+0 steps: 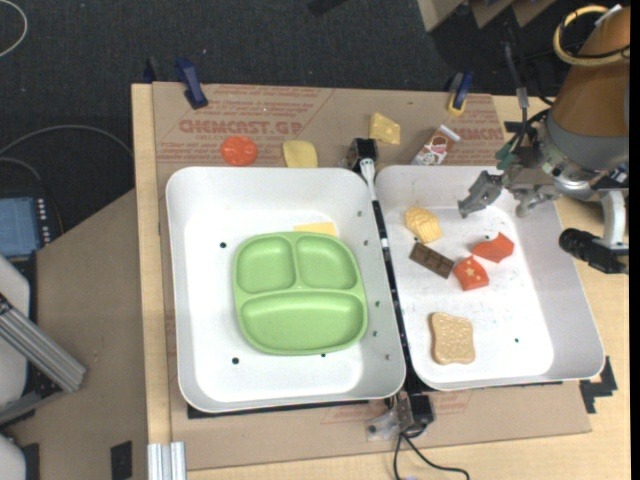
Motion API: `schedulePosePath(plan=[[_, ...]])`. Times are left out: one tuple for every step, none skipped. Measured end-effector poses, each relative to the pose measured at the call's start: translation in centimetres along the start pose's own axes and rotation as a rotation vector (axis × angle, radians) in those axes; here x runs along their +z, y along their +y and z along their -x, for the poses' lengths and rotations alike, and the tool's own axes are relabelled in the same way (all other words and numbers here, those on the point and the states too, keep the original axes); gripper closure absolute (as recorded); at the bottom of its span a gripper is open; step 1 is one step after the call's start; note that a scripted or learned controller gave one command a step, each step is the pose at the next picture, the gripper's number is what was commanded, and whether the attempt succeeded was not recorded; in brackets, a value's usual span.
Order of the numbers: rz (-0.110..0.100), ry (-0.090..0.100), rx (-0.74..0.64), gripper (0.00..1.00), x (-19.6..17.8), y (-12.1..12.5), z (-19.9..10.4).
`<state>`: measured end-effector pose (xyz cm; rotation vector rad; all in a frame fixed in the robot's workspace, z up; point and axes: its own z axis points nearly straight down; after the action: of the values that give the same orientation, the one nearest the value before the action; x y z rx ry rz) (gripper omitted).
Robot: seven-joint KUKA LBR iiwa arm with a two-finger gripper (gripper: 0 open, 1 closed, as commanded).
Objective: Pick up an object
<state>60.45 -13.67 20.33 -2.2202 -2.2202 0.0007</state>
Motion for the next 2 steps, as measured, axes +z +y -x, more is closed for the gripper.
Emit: schedulePosePath(plan=[[-0.01, 0.001, 0.005, 0.0, 8.7, -4.3, 4.0], [0.006, -0.003, -0.003, 0.0, 12.0, 0.0, 4.7]])
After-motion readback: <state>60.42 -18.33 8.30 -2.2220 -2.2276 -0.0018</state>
